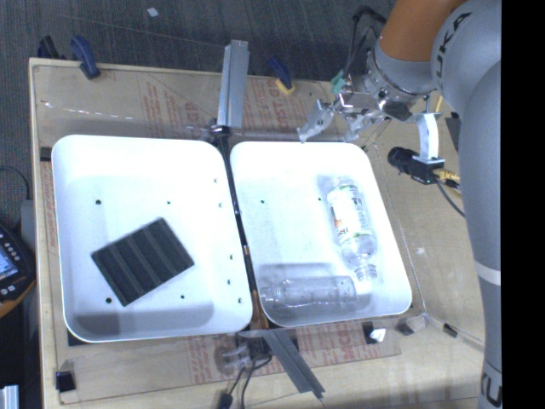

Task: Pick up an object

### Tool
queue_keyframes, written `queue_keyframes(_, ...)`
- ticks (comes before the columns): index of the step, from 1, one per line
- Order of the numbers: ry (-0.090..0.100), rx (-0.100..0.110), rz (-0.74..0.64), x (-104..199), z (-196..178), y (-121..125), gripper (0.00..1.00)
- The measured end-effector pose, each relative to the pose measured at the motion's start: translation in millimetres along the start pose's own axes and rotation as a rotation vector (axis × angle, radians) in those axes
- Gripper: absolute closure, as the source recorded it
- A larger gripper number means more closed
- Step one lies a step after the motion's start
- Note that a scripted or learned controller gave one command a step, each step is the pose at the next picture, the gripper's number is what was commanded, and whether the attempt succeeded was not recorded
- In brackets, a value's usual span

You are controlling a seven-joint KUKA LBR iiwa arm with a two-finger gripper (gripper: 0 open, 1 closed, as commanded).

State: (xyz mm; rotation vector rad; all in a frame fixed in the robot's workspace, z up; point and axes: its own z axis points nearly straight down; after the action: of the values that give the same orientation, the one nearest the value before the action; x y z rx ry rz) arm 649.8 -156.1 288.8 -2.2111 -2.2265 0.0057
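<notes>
Below the open, empty gripper [328, 122], toward the labelled bottle [350, 220]: needs lowering squarely, fingers straddling its width

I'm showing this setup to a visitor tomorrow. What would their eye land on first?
Probably the dark ribbed rectangular pad, lying alone and askew in the left bin, stark against the white. Next, the two clear plastic bottles in the right bin: one with a label along the right side, one lying across the near edge. The grey and orange arm looms at upper right, its pincer above the right bin's far rim.
</notes>
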Motion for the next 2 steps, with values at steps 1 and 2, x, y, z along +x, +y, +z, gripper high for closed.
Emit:
queue_keyframes(1, 0.0, 0.0, 0.084, -36.5, 103.2, -73.4, 0.0)
queue_keyframes(2, 0.0, -0.004, 0.067, -49.2, 98.4, -78.9, 0.0)
